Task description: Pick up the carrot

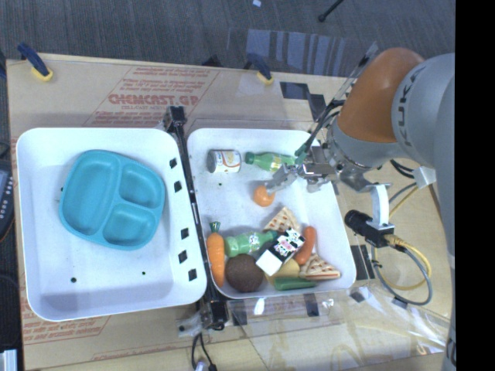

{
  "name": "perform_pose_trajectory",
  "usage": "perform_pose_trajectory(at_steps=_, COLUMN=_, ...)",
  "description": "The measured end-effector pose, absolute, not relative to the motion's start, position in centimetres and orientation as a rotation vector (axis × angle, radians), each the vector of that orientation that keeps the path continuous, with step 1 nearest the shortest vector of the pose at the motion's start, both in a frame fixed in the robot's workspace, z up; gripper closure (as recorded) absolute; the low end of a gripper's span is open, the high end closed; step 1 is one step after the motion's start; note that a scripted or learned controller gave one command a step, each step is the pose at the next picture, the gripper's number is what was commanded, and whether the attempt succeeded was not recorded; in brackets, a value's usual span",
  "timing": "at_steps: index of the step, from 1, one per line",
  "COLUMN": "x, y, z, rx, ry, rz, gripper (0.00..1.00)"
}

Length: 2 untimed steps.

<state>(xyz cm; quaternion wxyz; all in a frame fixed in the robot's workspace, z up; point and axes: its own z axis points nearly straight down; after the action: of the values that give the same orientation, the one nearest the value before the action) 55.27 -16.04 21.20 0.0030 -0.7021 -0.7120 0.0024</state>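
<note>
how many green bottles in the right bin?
2. One green bottle lies along the far wall beside the small can; the other green bottle lies in the near pile beside the carrot. The pile could hide more.

I work in a robotics lab, at a test bench, not in any kitchen. My grey arm (410, 107) with its orange band reaches over a board (155, 91) printed with a maker's name, held by blue clamps (35, 64). Just below and left of my pincer (290, 172) lie plastic toy foods (267, 253) in a shallow white bin (340, 230); loose cables (402, 253) trail to my right, over dark carpet (116, 14) beyond.
</note>
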Motion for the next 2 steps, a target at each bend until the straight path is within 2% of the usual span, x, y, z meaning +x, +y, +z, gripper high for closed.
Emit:
perform_pose_trajectory(at_steps=1, x=58.1, y=-17.4, z=10.7, rx=-2.121, ry=-2.299, rz=0.019, gripper=0.00)
perform_pose_trajectory(at_steps=2, x=58.4, y=-17.5, z=12.3, rx=-2.118, ry=-2.312, rz=0.014, gripper=1.00)
